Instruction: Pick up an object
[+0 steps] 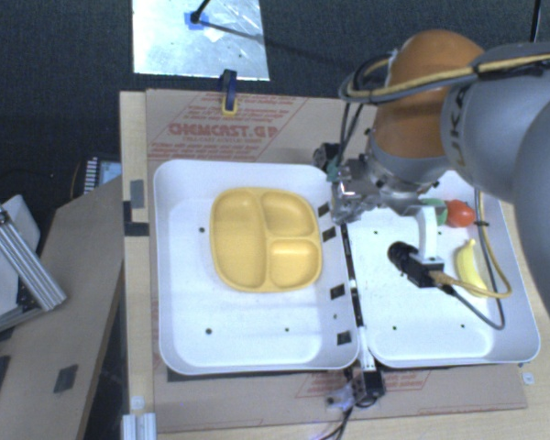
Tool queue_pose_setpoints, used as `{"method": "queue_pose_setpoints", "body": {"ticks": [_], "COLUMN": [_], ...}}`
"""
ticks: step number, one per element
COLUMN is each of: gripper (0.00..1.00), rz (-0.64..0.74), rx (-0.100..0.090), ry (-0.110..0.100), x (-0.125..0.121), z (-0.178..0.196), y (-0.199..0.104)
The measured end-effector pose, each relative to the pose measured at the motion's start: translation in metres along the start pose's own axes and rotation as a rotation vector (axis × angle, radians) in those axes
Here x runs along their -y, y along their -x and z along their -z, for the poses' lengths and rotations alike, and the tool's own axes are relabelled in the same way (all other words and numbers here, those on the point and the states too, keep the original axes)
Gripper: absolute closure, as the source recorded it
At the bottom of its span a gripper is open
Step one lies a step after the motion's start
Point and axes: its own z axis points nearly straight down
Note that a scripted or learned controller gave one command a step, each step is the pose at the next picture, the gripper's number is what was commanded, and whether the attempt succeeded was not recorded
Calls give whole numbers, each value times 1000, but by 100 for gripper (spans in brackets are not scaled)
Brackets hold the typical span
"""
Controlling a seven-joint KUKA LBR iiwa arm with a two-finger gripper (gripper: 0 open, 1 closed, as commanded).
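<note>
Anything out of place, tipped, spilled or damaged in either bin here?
Nothing stands out. The yellow divided plate lies flat and face up in the left bin, turned a little against its walls. In the right bin a banana and a small red item lie close together near the right wall. No spill or damage is visible.

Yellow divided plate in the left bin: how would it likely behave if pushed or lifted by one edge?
The yellow divided plate looks like rigid moulded plastic, so probably stiff and light. Lying flat on the smooth floor of the left bin, it would likely slide rather than roll or tip.
</note>
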Motion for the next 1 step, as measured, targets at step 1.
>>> {"method": "queue_pose_setpoints", "body": {"ticks": [1], "gripper": [100], "rz": [1], "rx": [0], "ry": [0], "x": [13], "z": [0], "y": [-51]}}
